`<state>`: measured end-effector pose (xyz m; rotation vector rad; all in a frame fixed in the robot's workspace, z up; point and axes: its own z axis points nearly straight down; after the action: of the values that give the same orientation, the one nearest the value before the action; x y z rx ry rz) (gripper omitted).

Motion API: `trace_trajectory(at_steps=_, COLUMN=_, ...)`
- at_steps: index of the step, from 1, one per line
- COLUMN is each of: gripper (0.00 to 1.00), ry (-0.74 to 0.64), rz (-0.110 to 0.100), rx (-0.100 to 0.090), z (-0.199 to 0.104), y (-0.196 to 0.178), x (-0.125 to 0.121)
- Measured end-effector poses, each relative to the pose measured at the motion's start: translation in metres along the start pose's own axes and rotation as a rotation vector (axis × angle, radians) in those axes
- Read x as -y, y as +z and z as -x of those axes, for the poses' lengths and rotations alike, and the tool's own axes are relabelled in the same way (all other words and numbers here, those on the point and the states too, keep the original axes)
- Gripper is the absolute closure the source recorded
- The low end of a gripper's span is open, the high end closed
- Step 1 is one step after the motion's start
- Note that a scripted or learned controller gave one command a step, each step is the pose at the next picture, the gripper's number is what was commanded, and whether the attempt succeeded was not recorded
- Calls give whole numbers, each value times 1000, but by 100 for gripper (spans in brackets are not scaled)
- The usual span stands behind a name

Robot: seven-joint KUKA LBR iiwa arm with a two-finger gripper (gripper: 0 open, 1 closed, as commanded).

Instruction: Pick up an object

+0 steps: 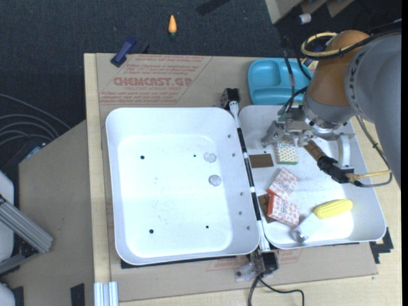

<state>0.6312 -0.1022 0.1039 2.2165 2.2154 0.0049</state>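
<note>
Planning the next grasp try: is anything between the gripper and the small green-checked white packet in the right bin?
Nothing visible. The gripper sits just above the small green-checked white packet in the view, nothing between them. The flat brown square lies to its left, the red-patterned packet below it.
</note>
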Motion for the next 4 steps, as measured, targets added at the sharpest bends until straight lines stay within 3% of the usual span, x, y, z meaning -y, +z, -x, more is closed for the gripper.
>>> trace_trajectory(at_steps=1, gripper=100, ry=0, rz=2, rx=0, z=0, y=-10, x=-1)
trace_trajectory(at_steps=2, gripper=0, ry=0, rz=2, rx=0, z=0, y=-10, x=-1)
trace_trajectory(at_steps=3, gripper=0, ry=-1, rz=0, rx=0, z=-9, y=15, x=-13)
trace_trajectory(at_steps=4, gripper=100, ry=-1, rz=7, rx=3, z=-8, y=3, x=-15)
